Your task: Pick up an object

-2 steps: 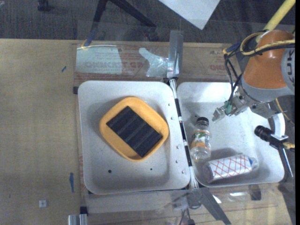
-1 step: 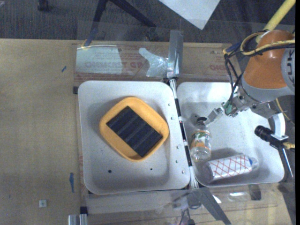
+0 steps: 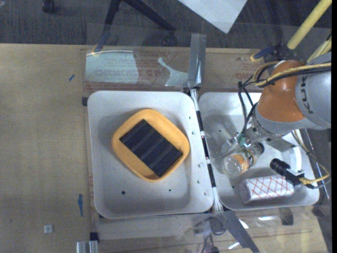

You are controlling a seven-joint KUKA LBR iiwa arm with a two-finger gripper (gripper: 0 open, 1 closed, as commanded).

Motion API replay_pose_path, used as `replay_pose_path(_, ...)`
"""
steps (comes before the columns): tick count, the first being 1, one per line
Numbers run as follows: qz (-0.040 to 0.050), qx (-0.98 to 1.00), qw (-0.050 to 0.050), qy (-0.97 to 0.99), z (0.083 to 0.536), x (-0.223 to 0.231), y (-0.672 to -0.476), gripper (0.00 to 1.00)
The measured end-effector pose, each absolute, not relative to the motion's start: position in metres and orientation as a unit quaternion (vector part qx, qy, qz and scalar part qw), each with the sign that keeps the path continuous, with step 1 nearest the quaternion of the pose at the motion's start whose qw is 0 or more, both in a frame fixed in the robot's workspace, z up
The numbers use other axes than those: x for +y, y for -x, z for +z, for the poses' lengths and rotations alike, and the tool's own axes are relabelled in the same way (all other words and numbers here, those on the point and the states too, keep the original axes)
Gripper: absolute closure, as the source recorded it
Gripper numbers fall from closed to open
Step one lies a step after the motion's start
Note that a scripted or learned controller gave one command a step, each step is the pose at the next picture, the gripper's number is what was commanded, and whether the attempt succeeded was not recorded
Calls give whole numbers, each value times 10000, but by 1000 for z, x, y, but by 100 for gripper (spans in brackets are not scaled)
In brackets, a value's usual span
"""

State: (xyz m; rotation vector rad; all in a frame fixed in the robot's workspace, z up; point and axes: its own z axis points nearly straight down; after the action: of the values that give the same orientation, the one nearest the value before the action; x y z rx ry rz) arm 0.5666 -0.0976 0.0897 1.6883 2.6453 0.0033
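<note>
The grey arm (image 3: 310, 96) with its orange band reaches in from the right, its end effector (image 3: 243, 141) lowered leftward.
</note>
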Motion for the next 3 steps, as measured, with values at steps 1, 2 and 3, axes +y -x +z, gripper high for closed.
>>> replay_pose_path(1, 29, 8632, 39, -5048, 89, -103, -556, 0)
replay_pose_path(2, 42, 8624, 62, -5061, 100, -104, -557, 100)
replay_pose_path(3, 6, 9153, 27, -4027, 186, -84, -640, 100)
